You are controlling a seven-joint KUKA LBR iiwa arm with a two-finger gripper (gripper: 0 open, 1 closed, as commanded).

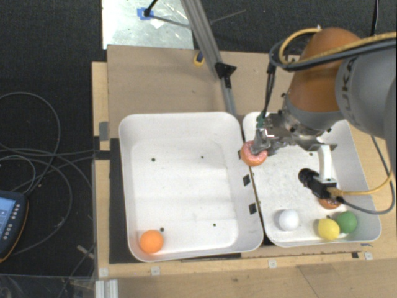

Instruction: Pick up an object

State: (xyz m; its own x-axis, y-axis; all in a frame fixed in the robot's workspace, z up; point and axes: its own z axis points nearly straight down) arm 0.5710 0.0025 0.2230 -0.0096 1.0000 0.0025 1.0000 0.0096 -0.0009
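The gripper (259, 143) sits at the right bin's (366, 185) left rim, fingers seemingly pinching a pink ring (253, 154); lift straight up before swinging, since the rim is touching-close. Open floor lies mid-bin; white ball (288, 219), yellow ball (328, 228) and green ball (347, 222) crowd the near edge.

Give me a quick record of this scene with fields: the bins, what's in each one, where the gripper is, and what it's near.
left bin: orange ball near its front left corner
right bin: white ball, yellow ball, green ball, all near the front; pink ring-shaped object at its left wall
gripper: above the right bin's left side, right at the pink ring-shaped object
grasp: cannot tell whether the object is between the fingers
arm: reaches in from the right
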